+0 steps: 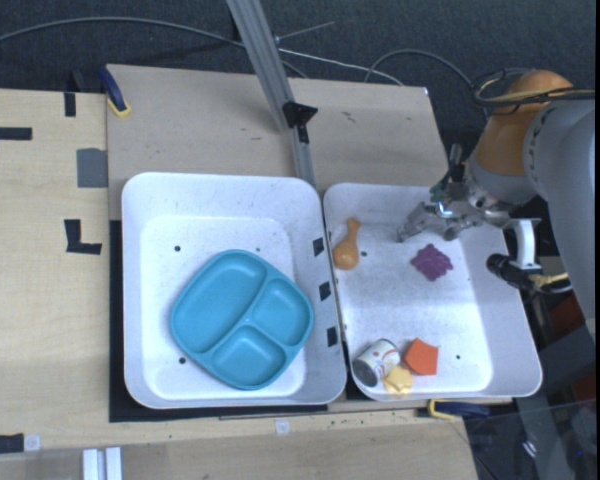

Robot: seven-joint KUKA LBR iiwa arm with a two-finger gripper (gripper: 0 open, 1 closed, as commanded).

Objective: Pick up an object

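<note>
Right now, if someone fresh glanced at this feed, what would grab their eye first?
Probably the big blue divided plate, tilted in the left bin. Next, the gripper over the right bin, just above a purple object. An orange block, a small can and a yellow piece cluster at that bin's near edge.

gripper (432,226) over right bin (500,338) nr purple object (431,262).

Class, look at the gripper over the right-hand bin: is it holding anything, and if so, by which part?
Nothing is held. The gripper hangs over the right bin, apart from the purple object below it.
</note>
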